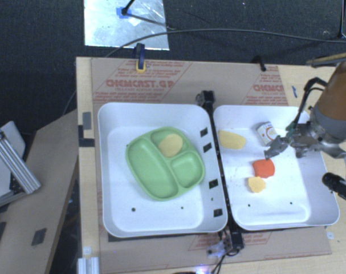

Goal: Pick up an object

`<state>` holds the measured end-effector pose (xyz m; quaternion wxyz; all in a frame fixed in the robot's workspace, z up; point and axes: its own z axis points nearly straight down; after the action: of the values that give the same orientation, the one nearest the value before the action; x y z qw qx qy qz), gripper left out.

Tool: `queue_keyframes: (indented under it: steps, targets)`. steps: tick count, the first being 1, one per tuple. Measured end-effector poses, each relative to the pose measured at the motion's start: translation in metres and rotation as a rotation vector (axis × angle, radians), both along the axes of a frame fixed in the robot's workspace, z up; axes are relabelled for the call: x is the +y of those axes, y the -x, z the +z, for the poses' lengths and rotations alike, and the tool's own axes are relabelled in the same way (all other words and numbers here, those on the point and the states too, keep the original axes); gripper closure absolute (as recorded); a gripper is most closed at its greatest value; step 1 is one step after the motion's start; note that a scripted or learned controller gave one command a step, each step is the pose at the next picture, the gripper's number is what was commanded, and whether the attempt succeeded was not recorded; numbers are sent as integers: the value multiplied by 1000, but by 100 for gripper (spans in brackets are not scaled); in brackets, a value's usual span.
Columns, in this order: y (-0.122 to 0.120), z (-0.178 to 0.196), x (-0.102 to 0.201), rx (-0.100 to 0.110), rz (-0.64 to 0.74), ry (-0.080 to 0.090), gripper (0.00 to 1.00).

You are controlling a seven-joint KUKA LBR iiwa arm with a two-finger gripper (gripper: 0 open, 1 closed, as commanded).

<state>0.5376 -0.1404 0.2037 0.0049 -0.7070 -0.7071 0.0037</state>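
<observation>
Over the right bin: gripper above a red object

Gripper (273,149) hovers in the right bin (315,210); whether its jaws are apart cannot be told. Red object (264,168) lies just below-left of it, nearest of the pieces, a yellow piece (256,184) beyond.

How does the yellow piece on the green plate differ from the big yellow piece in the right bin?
The yellow piece on the green plate is rounder and sits in a plate compartment; the big yellow piece in the right bin is longer and lies on the bin floor. Both are pale yellow.
</observation>
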Motion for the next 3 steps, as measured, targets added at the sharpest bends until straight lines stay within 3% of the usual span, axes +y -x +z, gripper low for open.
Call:
queue_keyframes:
  steps: [1, 3]
  targets:
    - [-3, 7, 0, -13, 3, 2, 0]
    - [-1, -113, 15, -8, 1, 0, 0]
